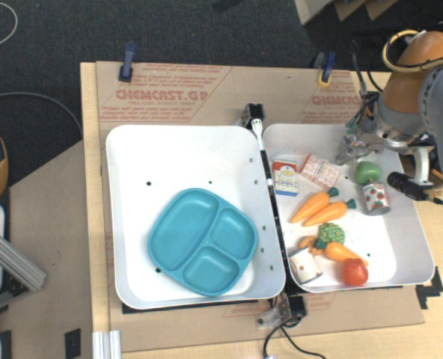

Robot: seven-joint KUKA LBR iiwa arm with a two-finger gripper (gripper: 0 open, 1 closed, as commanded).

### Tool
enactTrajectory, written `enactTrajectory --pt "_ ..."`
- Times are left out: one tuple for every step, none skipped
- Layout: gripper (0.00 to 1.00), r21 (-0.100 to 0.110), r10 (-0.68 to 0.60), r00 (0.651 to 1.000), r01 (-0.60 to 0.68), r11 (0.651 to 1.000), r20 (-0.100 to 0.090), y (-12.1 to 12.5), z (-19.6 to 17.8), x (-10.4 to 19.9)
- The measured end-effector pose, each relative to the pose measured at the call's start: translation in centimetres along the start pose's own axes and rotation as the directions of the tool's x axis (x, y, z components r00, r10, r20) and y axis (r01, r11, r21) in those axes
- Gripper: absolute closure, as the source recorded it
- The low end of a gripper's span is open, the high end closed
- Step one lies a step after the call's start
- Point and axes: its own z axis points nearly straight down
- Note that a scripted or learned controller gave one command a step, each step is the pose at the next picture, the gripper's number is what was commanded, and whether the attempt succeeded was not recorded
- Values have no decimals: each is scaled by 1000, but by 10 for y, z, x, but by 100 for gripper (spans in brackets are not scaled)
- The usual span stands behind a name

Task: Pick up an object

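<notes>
On cardboard-topped bench (169, 96), two white bins (132, 200), dark carpet (132, 13) around, claw (354, 149) state unclear

Two bins sit side by side on the bench (169, 96). The left bin (132, 155) holds a divided tray (203, 241) in its near half. The right bin (408, 238) holds, along its far side, a carton (284, 176) with a packet (320, 172) to its right, then an apple (368, 172) and a can (375, 197). Two carrots (319, 208) lie at the centre. Nearer lie broccoli (330, 234), a cup (305, 265) and a tomato (355, 273). The gripper (354, 149) hangs over the far right, beside the apple.
</notes>
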Motion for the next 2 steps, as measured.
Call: enactTrajectory --pt "100 4 5 1000 -5 1000 -1 -64 -9 38" --pt "100 -12 6 1000 -6 1000 7 -39 -58 -4"
